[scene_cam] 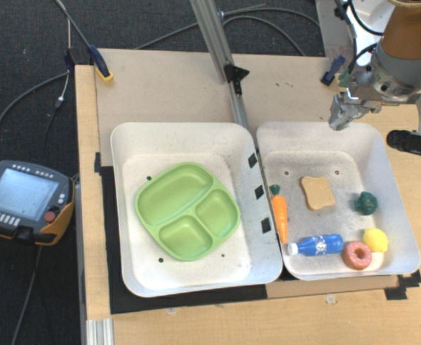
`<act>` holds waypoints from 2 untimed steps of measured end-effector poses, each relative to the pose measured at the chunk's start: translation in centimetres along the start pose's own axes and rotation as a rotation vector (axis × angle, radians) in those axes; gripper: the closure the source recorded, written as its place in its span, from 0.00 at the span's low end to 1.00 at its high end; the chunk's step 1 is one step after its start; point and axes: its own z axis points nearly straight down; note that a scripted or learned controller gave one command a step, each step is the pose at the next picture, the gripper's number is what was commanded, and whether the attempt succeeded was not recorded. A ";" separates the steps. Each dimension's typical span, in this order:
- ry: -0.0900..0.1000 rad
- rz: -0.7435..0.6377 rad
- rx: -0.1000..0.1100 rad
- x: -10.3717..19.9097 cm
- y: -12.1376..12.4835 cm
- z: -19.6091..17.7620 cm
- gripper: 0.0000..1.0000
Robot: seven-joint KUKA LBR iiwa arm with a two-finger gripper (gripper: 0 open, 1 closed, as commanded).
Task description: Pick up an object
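Note:
The right bin point(383, 165) holds a slice of toast point(317, 192), an orange carrot point(279, 216), a blue and white bottle point(316, 246), a pink donut point(357, 254), a yellow lemon point(375, 239) and a dark green piece point(366, 203). My gripper point(341, 116) hangs above the bin's far rim, up and to the right of the toast. Nothing sits between its fingers.
A green divided plate point(187, 210) lies in the left bin point(128, 157). A metal post point(218, 45) slants up from between the bins. A teach pendant point(24, 201) rests on the floor at the left, with cables nearby.

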 end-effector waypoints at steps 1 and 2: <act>0.002 -0.004 0.004 5.1 0.3 -0.3 1.00; 0.004 -0.004 0.010 9.5 -0.4 0.6 1.00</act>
